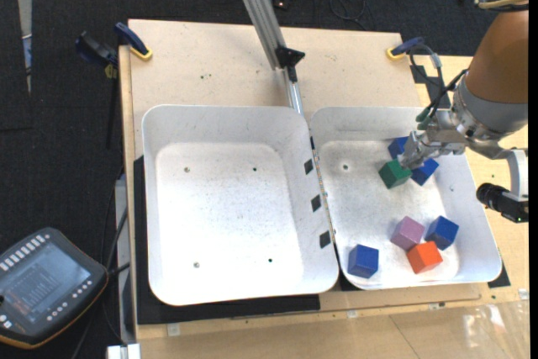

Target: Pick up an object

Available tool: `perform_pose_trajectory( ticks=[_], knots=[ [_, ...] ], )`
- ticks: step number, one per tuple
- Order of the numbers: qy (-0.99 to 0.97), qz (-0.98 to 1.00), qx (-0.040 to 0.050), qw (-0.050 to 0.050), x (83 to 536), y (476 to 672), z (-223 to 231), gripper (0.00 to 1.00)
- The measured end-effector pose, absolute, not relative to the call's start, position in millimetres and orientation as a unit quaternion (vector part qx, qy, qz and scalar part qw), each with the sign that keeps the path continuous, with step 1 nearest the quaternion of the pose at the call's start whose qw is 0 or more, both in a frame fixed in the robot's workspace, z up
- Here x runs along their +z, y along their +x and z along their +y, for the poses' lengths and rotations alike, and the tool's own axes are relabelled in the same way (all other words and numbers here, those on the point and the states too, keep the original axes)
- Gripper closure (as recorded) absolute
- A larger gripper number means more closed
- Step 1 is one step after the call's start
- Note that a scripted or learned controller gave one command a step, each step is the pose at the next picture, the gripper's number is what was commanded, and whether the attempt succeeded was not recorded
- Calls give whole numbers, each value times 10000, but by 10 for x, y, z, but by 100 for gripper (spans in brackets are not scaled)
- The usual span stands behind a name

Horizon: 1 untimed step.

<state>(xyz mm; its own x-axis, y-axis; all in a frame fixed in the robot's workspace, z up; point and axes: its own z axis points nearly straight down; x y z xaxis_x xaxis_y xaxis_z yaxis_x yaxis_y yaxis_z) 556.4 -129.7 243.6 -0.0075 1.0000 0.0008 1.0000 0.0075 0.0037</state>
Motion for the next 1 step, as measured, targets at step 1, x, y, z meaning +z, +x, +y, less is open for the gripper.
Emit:
perform_pose_trajectory(
  ticks=[1],
  knots=[
    [7044, 7098, 5, -4, 2314, 5736, -757, 100]
  ],
)
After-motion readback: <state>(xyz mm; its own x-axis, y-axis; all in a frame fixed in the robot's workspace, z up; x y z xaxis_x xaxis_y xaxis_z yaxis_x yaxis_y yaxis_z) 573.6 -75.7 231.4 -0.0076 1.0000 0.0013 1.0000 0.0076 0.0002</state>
